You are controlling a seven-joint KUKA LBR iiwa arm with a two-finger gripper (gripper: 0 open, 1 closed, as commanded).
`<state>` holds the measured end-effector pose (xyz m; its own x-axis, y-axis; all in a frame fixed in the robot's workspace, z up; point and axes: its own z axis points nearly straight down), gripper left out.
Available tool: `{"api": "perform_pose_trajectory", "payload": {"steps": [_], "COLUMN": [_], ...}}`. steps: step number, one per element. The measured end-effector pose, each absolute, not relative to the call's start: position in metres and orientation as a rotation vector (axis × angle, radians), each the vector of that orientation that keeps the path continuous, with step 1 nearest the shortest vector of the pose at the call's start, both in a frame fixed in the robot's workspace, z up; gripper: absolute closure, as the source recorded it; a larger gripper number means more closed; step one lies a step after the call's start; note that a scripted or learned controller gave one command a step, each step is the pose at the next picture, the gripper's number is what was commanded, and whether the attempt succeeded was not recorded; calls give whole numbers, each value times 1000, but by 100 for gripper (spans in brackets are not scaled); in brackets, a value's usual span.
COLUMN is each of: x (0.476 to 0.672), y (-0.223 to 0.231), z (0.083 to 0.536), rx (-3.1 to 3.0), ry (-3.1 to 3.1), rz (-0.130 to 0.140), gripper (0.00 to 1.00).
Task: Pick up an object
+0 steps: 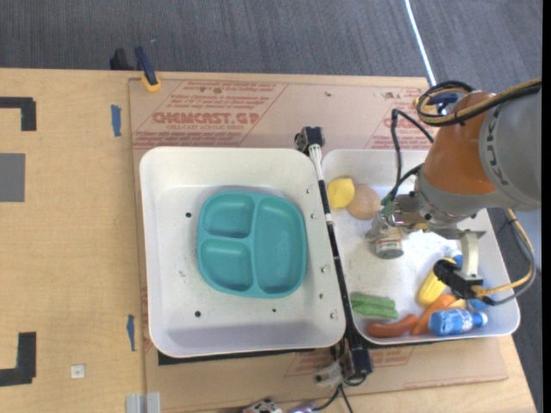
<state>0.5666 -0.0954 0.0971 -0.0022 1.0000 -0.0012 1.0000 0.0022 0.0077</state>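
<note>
Hovering low in the right bin [504,325], the claw [387,244]; its state is unclear.

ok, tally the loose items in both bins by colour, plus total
Teal: 1, divided plate
Yellow: 2, round piece, piece
Tan: 1, egg shape
Green: 1, pod
Red: 1, piece
Orange: 1, piece
Blue: 1, bottle
Total: 8

One fixed camera looks down at a slant from above the bench [69,231]. It takes in both white bins [164,256], with the arm [482,157] entering from the right.
</note>
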Motion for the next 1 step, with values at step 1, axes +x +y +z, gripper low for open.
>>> {"api": "perform_pose_trajectory", "payload": {"steps": [1], "x": [514], "y": [-50], "z": [185], "rx": [2253], "ry": [2190], "rz": [1], "gripper": [100]}}
